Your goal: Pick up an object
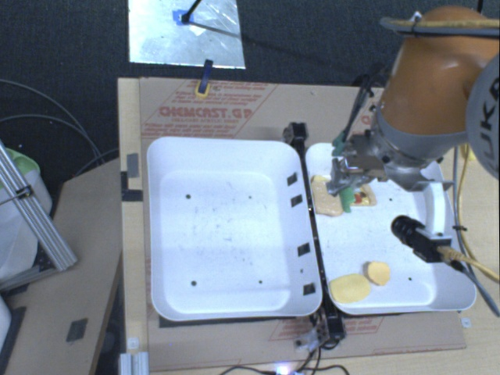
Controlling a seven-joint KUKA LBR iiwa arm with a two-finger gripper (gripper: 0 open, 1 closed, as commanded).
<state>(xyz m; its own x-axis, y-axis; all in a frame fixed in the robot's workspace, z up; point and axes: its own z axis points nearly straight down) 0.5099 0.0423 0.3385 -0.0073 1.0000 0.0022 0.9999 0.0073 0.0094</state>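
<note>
The right white bin holds several small items. A flat tan piece lies at its far left, next to a small red and green piece. Two yellow pieces sit near the front: a larger oval and a smaller round one. My gripper hangs low over the far left part of this bin, right at the tan piece's edge and between it and the red and green piece. The grey and orange arm hides the bin's far right corner.
The left white bin lies beside the right one, with black clips along the shared rim. A black cable plug juts over the right bin. A shiny metal sheet lies beyond the bench, and an aluminium frame stands at the left.
</note>
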